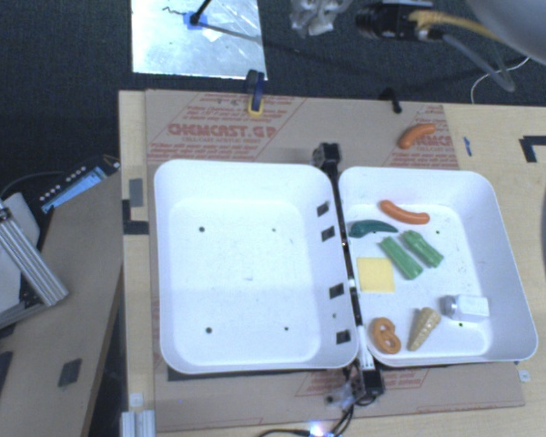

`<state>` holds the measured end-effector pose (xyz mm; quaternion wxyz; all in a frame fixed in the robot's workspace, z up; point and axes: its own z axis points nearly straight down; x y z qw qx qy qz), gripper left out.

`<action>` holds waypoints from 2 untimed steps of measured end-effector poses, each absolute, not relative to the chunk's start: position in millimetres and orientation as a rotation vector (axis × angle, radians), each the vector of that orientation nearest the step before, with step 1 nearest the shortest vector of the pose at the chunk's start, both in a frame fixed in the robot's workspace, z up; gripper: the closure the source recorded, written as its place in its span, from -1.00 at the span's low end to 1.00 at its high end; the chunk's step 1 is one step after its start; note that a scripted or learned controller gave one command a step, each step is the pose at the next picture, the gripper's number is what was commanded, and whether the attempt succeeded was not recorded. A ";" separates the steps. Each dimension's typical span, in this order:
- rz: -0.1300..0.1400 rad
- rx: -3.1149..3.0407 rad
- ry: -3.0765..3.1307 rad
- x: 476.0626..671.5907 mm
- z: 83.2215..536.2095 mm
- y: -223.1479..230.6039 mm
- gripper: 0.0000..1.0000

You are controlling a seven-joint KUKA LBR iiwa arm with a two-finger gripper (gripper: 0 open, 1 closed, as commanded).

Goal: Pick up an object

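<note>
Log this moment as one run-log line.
arm: up at the view's top edge, away from bins | right bin: hot dog, yellow square, pretzel, cone | picked: nothing yet

Light: even, bright | Glare: foil sheet (198, 24) at 11 o'clock, white bins (246, 176) washed pale | Shadows: soft, faint | Focus: mildly soft, grainy throughout

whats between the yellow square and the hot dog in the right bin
In the camera view, the dark green pepper lies between the yellow square and the hot dog, with the two green sticks just beside that line.
</note>
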<state>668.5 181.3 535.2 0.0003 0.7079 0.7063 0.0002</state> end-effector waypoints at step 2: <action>-0.001 2.223 2.219 668.4 503.3 75.2 1.00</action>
